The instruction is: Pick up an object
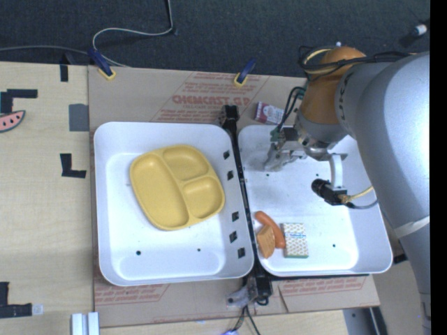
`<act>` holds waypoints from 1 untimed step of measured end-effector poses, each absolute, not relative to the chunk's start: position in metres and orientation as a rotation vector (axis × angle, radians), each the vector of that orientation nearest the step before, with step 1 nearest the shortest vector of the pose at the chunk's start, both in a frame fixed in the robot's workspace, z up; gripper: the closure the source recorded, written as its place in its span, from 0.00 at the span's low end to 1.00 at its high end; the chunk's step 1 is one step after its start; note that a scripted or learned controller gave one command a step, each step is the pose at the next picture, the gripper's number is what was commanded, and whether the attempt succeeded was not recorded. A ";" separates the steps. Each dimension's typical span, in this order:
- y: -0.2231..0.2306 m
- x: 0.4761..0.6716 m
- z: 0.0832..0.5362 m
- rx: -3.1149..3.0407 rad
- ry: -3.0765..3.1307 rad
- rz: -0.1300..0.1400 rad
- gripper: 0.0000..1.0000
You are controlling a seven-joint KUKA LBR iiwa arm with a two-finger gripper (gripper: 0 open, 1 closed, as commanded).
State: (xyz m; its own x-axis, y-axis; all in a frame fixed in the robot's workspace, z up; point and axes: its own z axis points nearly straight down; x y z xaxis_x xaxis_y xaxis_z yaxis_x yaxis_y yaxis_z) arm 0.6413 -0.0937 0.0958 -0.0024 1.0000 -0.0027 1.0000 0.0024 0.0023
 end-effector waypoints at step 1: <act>-0.094 0.641 0.095 2.216 2.221 -0.002 0.00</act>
